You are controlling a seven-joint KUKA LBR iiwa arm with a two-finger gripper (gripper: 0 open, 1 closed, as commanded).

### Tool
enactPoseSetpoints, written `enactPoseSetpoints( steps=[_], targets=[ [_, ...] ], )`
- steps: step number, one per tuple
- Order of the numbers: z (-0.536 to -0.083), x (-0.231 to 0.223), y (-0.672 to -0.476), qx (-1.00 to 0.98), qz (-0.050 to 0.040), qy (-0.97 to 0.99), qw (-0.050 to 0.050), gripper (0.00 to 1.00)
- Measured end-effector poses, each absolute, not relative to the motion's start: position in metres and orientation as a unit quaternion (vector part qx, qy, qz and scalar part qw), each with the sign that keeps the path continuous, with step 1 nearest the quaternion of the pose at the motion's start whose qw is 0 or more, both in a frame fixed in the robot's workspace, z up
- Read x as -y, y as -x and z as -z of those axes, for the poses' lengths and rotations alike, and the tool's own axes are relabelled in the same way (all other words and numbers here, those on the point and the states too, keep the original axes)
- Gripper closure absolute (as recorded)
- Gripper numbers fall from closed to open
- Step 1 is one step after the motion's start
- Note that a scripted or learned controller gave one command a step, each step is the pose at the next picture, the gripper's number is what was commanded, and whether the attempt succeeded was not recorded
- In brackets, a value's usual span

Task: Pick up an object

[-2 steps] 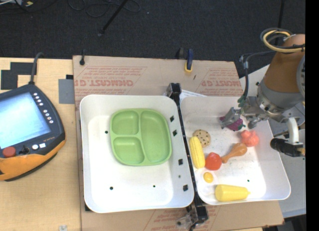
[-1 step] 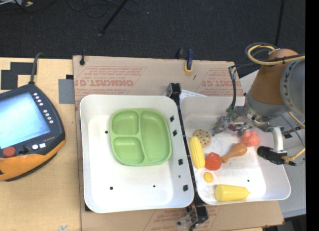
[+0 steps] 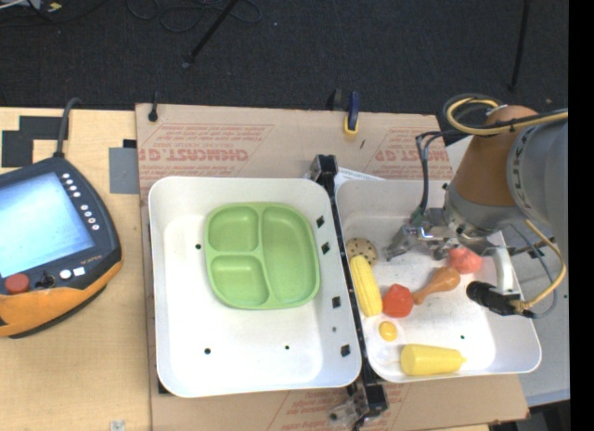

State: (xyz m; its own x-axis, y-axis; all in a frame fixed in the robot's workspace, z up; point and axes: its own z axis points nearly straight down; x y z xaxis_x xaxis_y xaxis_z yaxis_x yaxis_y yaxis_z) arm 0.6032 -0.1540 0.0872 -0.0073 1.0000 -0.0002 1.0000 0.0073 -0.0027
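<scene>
Pick not yet made, by my reading: every candidate object lies on the floor of the right bin [image 3: 520, 350], lower right of the frame. Contents there: corn cob [image 3: 364, 286], red tomato-like piece [image 3: 397, 301], drumstick [image 3: 436, 284], pink piece [image 3: 466, 259], small yellow-orange round piece [image 3: 388, 331], yellow cylinder [image 3: 431, 359], speckled ball [image 3: 361, 251]. Gripper [image 3: 419, 236] sits low over the bin's upper middle, just beside the pink piece and the drumstick's upper end. Jaw state: cannot tell, the metal parts are too small and cluttered. Nothing visibly grasped. Left bin [image 3: 176, 346] carries the green divided plate [image 3: 262, 256]. Remaining: close on one item and lift.
</scene>
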Motion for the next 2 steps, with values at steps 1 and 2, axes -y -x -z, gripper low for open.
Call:
enactPoseSetpoints(
  steps=[1,2],
  targets=[
    [-0.098,0.155,-0.603,0.709,-0.0009,0.705,0.002,1.0],
    [-0.141,0.154,-0.603,0.707,0.0005,0.707,-0.001,1.0]
  ],
)
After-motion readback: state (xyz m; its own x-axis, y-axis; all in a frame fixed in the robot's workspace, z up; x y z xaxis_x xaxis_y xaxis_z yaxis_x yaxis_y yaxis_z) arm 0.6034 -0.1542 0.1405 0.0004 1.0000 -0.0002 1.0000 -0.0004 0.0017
